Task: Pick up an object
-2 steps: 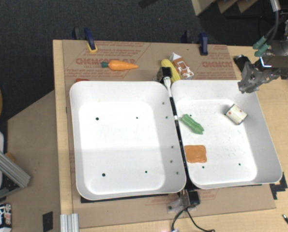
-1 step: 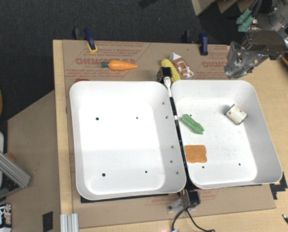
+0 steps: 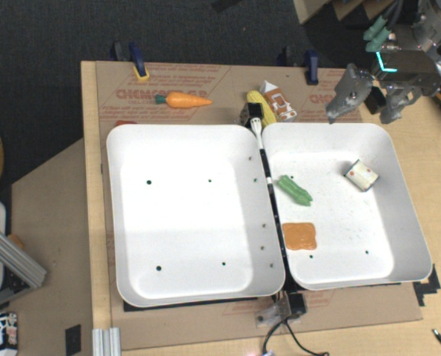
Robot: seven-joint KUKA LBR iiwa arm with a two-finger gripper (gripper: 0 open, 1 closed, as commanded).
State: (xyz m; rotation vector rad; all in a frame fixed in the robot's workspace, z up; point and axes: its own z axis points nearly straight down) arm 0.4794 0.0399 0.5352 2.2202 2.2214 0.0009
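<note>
Objects for picking lie in the right bin (image 3: 398,199): a green pod-shaped piece (image 3: 295,190) near its left wall, an orange-brown flat piece (image 3: 299,236) just below that, and a small white block (image 3: 361,175) with a red mark toward the right side, well apart from the other two. The gripper (image 3: 368,101) hangs above the bench just beyond the right bin's far rim, at the upper right, with its two grey fingers (image 3: 346,95) spread apart and nothing between them. A teal light glows on the wrist body above it.

Red lettering runs across the brown board (image 3: 94,162) behind the bins, too faint to read. On that board sit a toy carrot (image 3: 183,101), a yellow corn-like piece (image 3: 261,106) and a small orange-and-white packet (image 3: 279,104) close together by the gap between the bins. Blue clamps (image 3: 137,59) grip the board's far edge. The left bin (image 3: 120,199) lies touching the right one along a black seam.
</note>
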